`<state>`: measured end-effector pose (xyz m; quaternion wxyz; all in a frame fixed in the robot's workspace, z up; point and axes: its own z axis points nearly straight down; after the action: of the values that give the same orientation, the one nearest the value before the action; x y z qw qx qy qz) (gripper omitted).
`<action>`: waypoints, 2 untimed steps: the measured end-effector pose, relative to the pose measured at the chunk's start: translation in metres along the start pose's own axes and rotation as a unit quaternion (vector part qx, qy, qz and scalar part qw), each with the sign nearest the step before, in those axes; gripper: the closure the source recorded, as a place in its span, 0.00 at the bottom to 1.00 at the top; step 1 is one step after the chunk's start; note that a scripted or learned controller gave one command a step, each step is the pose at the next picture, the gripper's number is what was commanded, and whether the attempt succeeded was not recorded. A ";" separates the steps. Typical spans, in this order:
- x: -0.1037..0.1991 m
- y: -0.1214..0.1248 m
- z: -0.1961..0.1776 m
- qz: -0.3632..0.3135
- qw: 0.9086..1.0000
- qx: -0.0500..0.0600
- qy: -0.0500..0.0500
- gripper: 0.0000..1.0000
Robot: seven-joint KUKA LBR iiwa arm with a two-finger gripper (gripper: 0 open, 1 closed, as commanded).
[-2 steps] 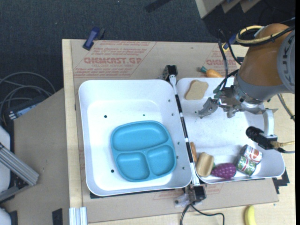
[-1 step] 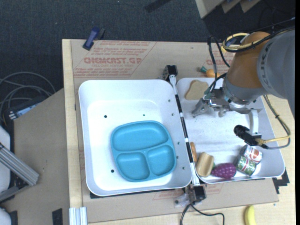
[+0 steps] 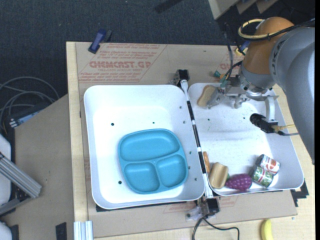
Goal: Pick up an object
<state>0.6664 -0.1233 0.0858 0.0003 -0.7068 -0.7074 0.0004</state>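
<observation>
Gripper: the gripper (image 3: 226, 100) sits low over the far end of the right bin (image 3: 235, 139), toward the side that meets the left bin (image 3: 125, 109). I cannot tell whether it is apart or together.
Nearest object: one tan rounded piece (image 3: 205, 96) lies just beside the gripper in the bin's far corner. It is not seen held, and I cannot tell whether it touches the gripper.
Arm: the grey arm (image 3: 300, 64) comes in from the right. Its orange band (image 3: 262, 51) is above the wrist, and the wrist points down into the bin.
Rest of right bin: five things are grouped along the near wall, well apart from the gripper.
- One thin orange stick (image 3: 205, 160).
- One second tan piece (image 3: 218, 174).
- One purple grape bunch (image 3: 239, 182).
- Two small cans with red, green and white labels (image 3: 268, 163) and (image 3: 262, 176), touching each other.
Left bin: one blue three-compartment plate (image 3: 152, 160), lying flat near the middle.
Tabletop: the tabletop (image 3: 125, 59) is pale board with red print.
- One small blue object (image 3: 99, 40) lies at its far left corner.
- One yellow thing (image 3: 266, 230) shows at the bottom edge.
Room: dark carpet (image 3: 50, 14), with loops of cable (image 3: 20, 99) at the left.
</observation>
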 end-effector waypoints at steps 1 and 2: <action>0.000 0.001 -0.011 0.000 1.000 -0.002 -0.001 1.00; 0.077 -0.057 -0.101 -0.001 1.000 -0.001 0.001 1.00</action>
<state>0.6093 -0.0464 0.1864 0.0001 -0.7062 -0.7080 -0.0012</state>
